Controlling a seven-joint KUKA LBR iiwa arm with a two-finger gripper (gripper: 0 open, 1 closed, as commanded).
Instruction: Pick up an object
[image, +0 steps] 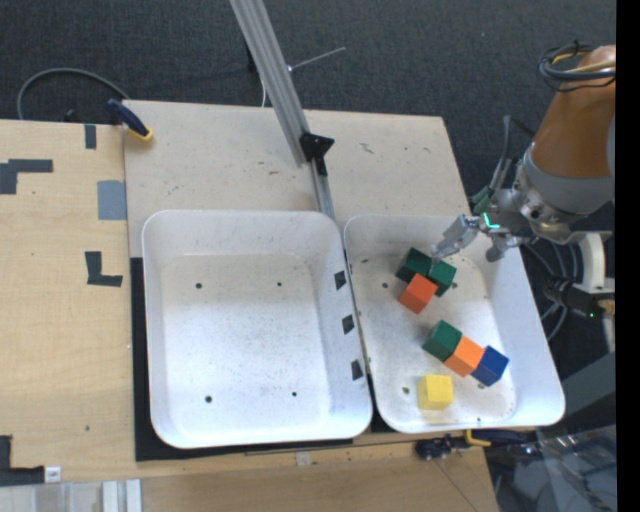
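White plastic forms both bins; the right bin holds all the blocks, and the left bin lies well off to the gripper's left. The gripper hangs over the right bin's upper part, reaching in from the right on the grey arm with its orange band. Whether it is open or closed cannot be told from this slanted view, and no block sits visibly between its tips. Just below and left of it is a cluster: a dark green block, a green block touching it, and an orange block against their lower side. Farther below the gripper lies a row of three touching blocks, green, orange and blue. A yellow block sits apart, lowest of all, near the bin's front wall.
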